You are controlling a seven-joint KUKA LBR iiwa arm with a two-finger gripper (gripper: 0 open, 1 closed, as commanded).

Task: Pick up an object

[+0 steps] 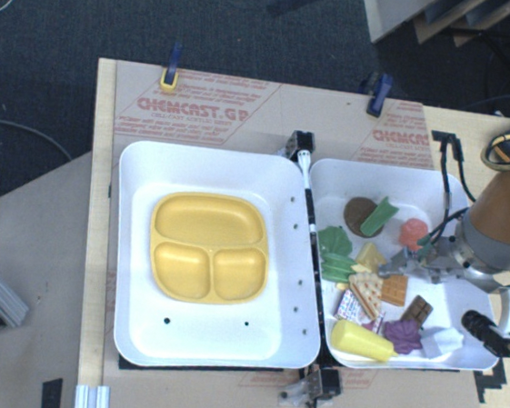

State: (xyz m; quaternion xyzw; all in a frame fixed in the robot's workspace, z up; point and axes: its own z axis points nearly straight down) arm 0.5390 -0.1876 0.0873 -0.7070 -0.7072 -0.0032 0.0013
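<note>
My gripper [410, 260] hangs low over the middle of the right bin [331, 182], with the arm coming in from the right. It is just above an orange cracker square [394, 288] and just below a pink-red piece [414, 232]. I see nothing held in it. Near it lie a yellow cheese wedge [370, 256], a tan cracker [364, 294] and a brown chocolate piece [418, 309].
The right bin also holds a brown disc [355, 214] under a green piece [379, 216], a green leafy piece [334, 249], a pink wrapper [348, 306], a yellow fruit [362, 341] and purple grapes [402, 334]. The left bin [133, 230] carries a yellow divided plate [208, 246].
</note>
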